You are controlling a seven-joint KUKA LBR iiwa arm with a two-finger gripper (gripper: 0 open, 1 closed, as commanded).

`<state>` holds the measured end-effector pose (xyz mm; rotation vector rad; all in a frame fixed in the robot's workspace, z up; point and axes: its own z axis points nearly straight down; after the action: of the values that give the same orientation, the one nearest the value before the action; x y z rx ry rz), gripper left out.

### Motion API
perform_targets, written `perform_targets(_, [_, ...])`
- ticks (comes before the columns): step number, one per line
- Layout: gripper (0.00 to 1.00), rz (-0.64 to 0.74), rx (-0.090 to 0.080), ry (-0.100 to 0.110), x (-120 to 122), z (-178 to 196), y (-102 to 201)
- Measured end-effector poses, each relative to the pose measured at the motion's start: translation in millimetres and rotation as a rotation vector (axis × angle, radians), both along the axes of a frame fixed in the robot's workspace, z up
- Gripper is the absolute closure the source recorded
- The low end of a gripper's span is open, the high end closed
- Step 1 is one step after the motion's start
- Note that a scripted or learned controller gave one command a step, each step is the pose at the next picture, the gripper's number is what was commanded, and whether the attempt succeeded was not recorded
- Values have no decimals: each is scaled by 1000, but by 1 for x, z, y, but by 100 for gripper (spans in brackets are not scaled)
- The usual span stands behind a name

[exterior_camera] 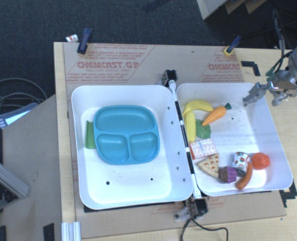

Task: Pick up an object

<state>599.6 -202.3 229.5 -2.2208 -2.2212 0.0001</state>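
Gripper (267, 94): hovered empty over right bin (269, 134), fingers spread wide.
Carrot (214, 115): looked light, rigid, smooth; best pinched mid-body.

Blue divided tray (126, 134) in left white bin (83, 185), over a green piece (90, 134).

R bin (269, 134) upper right bare, toys (223, 162) crowd left/bottom
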Motion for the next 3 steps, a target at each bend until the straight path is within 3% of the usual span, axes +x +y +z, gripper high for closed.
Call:
perform_targets(1, [0,1,1,1,52,-82,46])
perform_targets(2, [0,0,1,1,17,-145,89])
perform_targets(3, [0,0,-2,7,50,-145,102])
